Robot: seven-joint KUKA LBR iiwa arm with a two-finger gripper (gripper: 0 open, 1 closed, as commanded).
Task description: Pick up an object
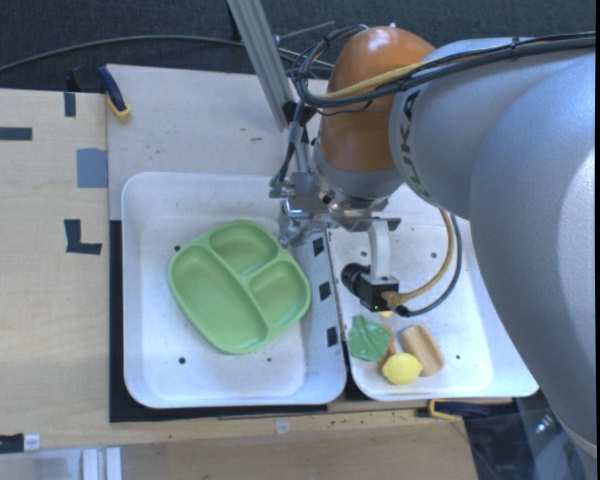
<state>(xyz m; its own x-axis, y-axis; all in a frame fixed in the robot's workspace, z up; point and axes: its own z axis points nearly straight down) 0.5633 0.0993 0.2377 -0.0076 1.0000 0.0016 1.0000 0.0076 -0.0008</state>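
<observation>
A light green divided plate (238, 285) lies in the left bin (150, 368). In the right bin (470, 358), near its front left corner, sit a green leafy toy (369, 339), a yellow lemon (401, 369) and a tan bread roll (423, 349). My gripper (298, 218) hangs below the orange wrist band, over the wall between the two bins, close to the plate's far right rim. I see nothing held in it. The arm hides much of the right bin.
The bench (40, 198) to the left carries blue tape marks. A slanted metal rail (260, 43) stands behind the bins. A yellow-and-blue clamp (114, 95) sits at the back left corner.
</observation>
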